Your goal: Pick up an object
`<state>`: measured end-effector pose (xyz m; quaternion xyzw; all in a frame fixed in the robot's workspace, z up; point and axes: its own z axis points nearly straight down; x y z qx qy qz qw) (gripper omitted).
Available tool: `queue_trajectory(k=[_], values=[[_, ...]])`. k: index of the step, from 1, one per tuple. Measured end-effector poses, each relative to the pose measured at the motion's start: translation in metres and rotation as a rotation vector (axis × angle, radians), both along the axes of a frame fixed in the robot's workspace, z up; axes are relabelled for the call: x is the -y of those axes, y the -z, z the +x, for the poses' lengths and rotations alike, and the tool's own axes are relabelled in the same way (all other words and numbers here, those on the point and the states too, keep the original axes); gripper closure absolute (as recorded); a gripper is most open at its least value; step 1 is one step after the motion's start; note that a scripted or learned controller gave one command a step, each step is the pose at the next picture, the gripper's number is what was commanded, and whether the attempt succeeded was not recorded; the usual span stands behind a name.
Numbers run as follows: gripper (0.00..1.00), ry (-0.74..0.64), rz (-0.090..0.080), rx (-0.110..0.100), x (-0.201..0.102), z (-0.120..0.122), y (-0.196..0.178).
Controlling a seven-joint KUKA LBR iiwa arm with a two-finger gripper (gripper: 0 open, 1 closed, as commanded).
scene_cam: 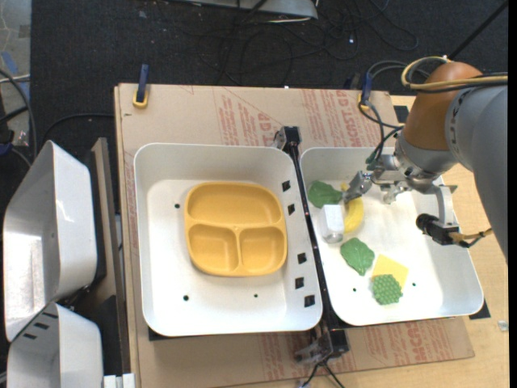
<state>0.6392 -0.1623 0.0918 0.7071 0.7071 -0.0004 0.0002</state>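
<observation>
Gripper sits low in the right bin, tips at the upper end of the yellow banana-shaped piece. Finger opening cannot be determined; no object is seen held. The yellow piece lies just below-left of the tips, long axis near vertical, beside a white bottle. Green pieces nearby.

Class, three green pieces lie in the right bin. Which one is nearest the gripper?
The green piece at the bin's upper left, beside the gripper; the other two lie lower.
</observation>
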Motion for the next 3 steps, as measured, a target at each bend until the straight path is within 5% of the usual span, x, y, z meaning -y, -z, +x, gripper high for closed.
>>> queue_trajectory(k=[1, 3], values=[[1.00, -0.001, 0.000, 0.003, 0.000, 0.001, -0.011], [1.00, -0.003, 0.000, 0.005, 0.003, 0.010, -0.116]])
